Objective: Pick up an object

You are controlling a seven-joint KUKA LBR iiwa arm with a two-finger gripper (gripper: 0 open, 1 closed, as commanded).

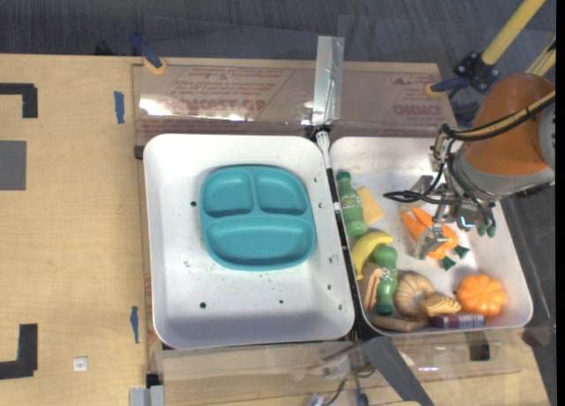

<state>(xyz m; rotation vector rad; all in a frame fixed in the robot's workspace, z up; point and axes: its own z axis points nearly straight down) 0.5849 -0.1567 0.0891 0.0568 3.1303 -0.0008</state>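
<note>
1. Near edge of the right bin (516, 285): a purple stick (459, 320) lies flat along the front wall, touching a brown bread roll (415, 294) just behind it.
2. Just to the right of the bread roll sits a small orange pumpkin (481, 294); to the roll's left, an orange-and-green piece (381, 289) stands against the wall that divides the two bins.
3. Behind the bread roll, toward the dividing wall: a yellow banana (369, 244) and, further back, a green bottle (350, 206) lying along that wall with a pale yellow wedge (374, 208) beside it.
4. Behind and to the right of the bread roll: an orange carrot (422, 223) with a small dark green piece (455, 259) near it.
5. The gripper (439, 238) is lowered over the carrot; whether its fingers stand wide, narrow, or closed on anything cannot be told from this view.
6. The arm (508, 135), orange-banded, rises behind the gripper at the bin's far right.
7. Far to the left of the bread roll, the left bin (168, 245) holds a teal divided plate (258, 217) at its centre.
</note>
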